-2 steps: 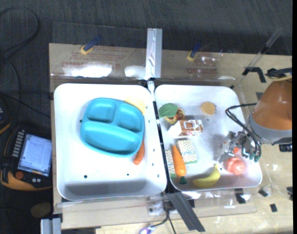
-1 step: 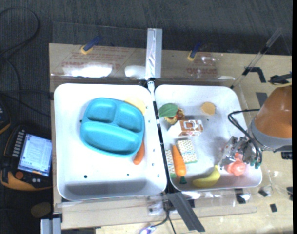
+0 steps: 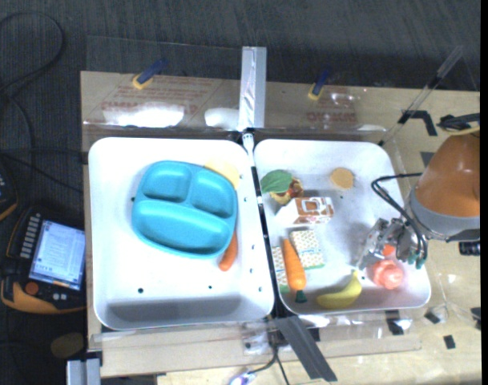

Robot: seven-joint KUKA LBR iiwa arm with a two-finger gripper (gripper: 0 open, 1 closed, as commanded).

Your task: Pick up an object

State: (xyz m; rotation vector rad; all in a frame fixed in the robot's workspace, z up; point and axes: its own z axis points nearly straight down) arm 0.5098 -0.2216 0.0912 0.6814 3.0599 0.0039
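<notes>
- Claw (image 3: 385, 247): it hangs low inside the right-hand bin (image 3: 364, 152), at that bin's right side, at the end of the grey arm (image 3: 450, 191) with its orange band.
- Task's thing, judged: the red tomato-like object (image 3: 389, 275) is the likeliest target, since it is the item nearest the claw. It lies on the bin floor in the near right corner, just toward the front wall from the claw tip and seemingly touching it.
- Key relation: the red object sits directly below the claw in the view, that is, nearer the bin's front wall. It is roundish, so no long axis constrains the approach; a short shift toward the front wall would centre the claw over it.
- Claw state: the metal parts blur together against the red object, so whether the claw is spread or pressed together cannot be told, nor whether anything is gripped.
- Neighbours in the same bin: a banana (image 3: 340, 294) lies just left of the red object along the front wall; a carrot (image 3: 292, 268) lies farther left, near the dividing wall, its long axis running front to back.
</notes>
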